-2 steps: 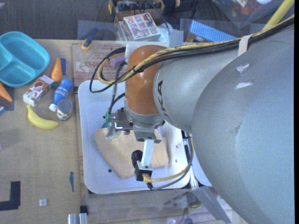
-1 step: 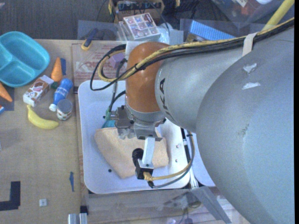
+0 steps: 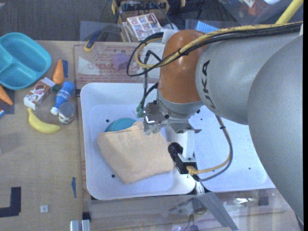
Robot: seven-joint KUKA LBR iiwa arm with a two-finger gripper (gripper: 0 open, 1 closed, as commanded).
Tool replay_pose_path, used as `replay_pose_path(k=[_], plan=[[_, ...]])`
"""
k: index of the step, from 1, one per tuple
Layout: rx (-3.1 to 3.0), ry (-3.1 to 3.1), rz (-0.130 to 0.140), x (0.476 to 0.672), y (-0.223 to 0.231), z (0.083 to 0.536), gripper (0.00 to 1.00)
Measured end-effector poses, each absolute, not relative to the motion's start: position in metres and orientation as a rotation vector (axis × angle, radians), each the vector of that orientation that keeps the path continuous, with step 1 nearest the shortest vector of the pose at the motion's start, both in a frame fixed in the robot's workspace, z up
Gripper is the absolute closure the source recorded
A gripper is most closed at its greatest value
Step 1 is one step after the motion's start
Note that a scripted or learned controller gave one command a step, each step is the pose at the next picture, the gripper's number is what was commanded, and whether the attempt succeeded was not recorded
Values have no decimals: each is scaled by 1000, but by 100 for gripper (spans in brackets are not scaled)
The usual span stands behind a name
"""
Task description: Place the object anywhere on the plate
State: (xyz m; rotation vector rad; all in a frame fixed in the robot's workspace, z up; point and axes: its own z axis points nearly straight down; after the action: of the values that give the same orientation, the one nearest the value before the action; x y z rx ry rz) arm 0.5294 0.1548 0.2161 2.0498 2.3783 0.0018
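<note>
Centrally, one end effector over one tan cloth, one teal plate peeking out, grip state unclear

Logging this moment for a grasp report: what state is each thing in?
cloth: lying rumpled in the left bin, covering part of the blue plate
blue plate: flat, mostly hidden
hand: low at the cloth's upper edge
banana: lying on the bench
</note>
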Motion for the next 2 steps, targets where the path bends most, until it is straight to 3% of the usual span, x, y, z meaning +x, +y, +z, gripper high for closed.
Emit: replay_pose_path(k=[1,2], plan=[[1824,2561,-4,478,216,181,100],[1236,2884,4,480,172,267,100]])
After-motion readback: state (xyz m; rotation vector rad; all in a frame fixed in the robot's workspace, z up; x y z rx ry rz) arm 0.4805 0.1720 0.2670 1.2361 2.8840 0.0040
